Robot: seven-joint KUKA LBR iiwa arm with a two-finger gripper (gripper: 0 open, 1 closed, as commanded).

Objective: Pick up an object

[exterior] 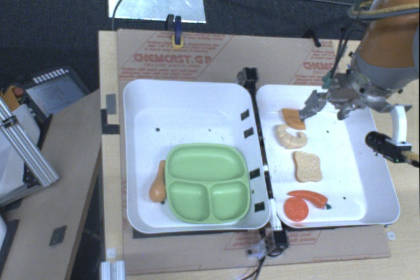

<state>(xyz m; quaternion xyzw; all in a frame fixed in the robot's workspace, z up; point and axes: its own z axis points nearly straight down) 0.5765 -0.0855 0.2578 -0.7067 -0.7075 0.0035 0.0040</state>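
Dark cloth is backing the scene, and a worktop lined with printed cardboard (197, 52) is carrying two shallow white bins side by side. Lying in the left bin (190, 98) is a green divided plate (207, 181), with a tan pear-shaped piece (158, 183) sitting just beside its left edge. Resting in the right bin (367, 180) are several toy food pieces: an orange wedge (293, 119) near the top, a pale curled piece (291, 138) just below it, a slice of bread (307, 166) below that, and a red pepper (308, 197) with a red round slice (296, 209) touching it near the bin's front wall. Reaching in from the right, the arm (387, 42) is hanging over the upper part of the right bin. Its gripper (328, 107) is hovering with its fingers spread apart, one fingertip (308, 109) sitting just beside the orange wedge, and nothing is lying between the fingers.
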